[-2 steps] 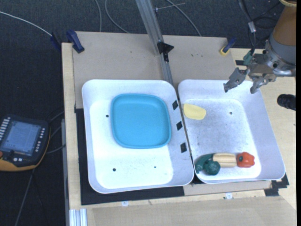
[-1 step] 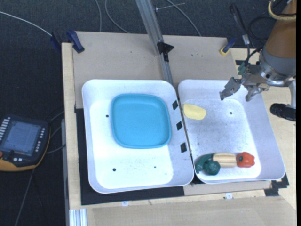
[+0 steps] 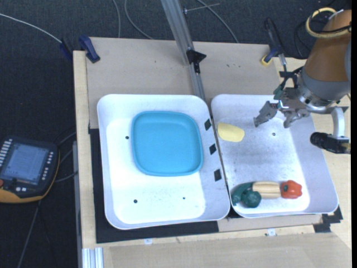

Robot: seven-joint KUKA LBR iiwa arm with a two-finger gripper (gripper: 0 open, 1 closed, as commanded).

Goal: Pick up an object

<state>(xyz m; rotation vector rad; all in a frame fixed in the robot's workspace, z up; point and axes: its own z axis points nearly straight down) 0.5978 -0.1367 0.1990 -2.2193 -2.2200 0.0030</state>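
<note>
hovering with gripper (image 3: 277,116) spread and holding nothing, yellow piece (image 3: 230,132) lying at eight o'clock, grasp not yet begun.

Robotics laboratory test bench.
A wooden bench (image 3: 139,66) with 2 white bins (image 3: 114,205), loose cables (image 3: 44,29) on dark carpet upper left, teach pendant (image 3: 25,169) at left edge.

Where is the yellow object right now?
The yellow object lies in the right bin, near its upper left corner beside the divide from the left bin, left of the open pincer.
</note>
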